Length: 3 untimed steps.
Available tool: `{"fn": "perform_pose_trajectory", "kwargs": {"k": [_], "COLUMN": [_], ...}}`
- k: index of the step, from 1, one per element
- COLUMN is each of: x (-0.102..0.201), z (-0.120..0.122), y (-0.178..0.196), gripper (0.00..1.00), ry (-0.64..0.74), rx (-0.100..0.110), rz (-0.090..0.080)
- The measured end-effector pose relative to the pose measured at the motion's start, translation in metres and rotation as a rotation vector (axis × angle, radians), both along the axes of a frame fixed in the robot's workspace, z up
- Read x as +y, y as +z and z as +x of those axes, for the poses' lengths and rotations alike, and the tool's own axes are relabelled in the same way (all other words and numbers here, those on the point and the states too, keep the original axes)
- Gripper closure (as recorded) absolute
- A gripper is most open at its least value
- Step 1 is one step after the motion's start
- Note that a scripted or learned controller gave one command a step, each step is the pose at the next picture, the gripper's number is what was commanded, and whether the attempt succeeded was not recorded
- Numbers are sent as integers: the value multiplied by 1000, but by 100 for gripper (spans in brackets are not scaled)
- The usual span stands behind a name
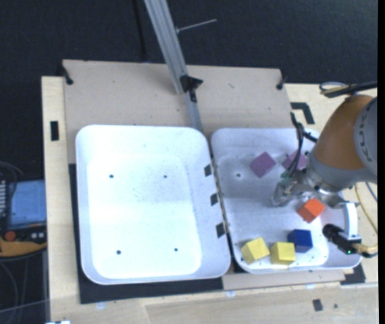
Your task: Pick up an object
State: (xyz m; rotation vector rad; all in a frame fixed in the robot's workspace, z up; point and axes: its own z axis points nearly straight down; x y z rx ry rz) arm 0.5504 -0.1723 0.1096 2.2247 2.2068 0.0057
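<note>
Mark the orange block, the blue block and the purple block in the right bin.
orange block (311, 210), camera view, top face.
blue block (301, 239), camera view, top face.
purple block (263, 164), camera view, top face.

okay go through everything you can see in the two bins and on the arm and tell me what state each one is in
Purple block: loose on the right bin's floor, near the back.
Orange block: resting in the right bin, beside the gripper.
Blue block: on the floor near the front wall.
Two yellow blocks: side by side along the front wall.
Gripper: low in the right bin, nothing seen held.
Left bin: upright, white.
</note>
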Motion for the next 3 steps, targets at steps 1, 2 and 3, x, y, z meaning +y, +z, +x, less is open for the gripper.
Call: {"fn": "perform_pose_trajectory", "kwargs": {"k": [1, 2, 3], "x": [3, 2, -9], "z": [-3, 4, 10], "y": [46, 92, 144], "gripper": [100, 100, 100], "ry": [9, 11, 11], "rx": [2, 2, 1], "rz": [1, 1, 0]}}
